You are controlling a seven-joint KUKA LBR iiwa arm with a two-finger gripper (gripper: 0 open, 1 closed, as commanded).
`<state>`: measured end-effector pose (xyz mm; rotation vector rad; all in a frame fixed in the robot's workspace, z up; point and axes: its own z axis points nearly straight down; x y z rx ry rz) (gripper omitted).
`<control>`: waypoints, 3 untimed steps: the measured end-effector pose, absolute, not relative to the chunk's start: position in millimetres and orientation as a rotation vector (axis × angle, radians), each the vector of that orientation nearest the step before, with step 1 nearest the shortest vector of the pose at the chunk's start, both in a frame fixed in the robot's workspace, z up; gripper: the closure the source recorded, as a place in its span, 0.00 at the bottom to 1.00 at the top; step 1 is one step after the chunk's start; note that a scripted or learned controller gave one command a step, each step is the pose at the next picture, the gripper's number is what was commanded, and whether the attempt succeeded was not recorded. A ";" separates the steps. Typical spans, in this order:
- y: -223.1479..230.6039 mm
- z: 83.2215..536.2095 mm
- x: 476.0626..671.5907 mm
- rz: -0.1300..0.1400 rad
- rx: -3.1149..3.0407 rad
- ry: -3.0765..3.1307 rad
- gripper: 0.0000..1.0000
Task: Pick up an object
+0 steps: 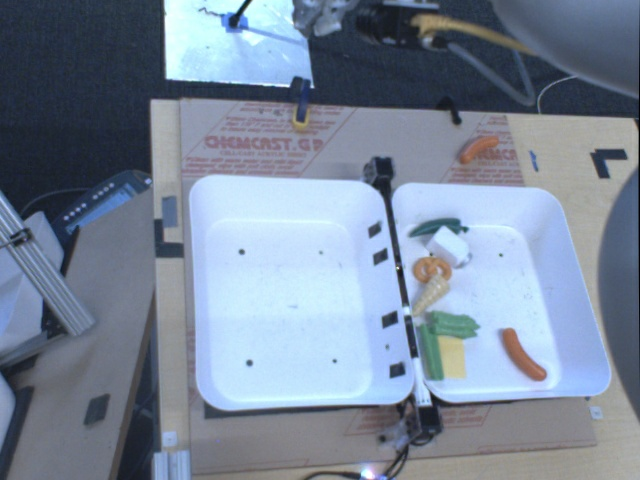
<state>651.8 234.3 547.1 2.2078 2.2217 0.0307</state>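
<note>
Two white bins (pixel 290 193) sit on board (pixel 260 128) printed "CHEMCAST GP"; fingers (pixel 325 8) state: cannot tell.

The right shallow white bin (pixel 575 258) contains a green pepper (pixel 436 227), a white block (pixel 449 247), a pretzel (pixel 431 268), a cone (pixel 430 294), a yellow slab (pixel 452 359) and an orange sausage (pixel 524 354). Another orange sausage (pixel 479 149) lies on the surface (pixel 560 148). The pincer (pixel 322 13) hangs near the top edge.

Bright, even light; soft focus
</note>
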 end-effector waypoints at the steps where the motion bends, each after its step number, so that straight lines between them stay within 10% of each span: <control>1: 203.7 528.9 669.1 0.001 2.222 2.219 1.00; 2: 230.6 409.8 660.7 -0.015 2.220 2.232 1.00; 3: 234.8 544.9 622.9 0.024 2.210 2.225 1.00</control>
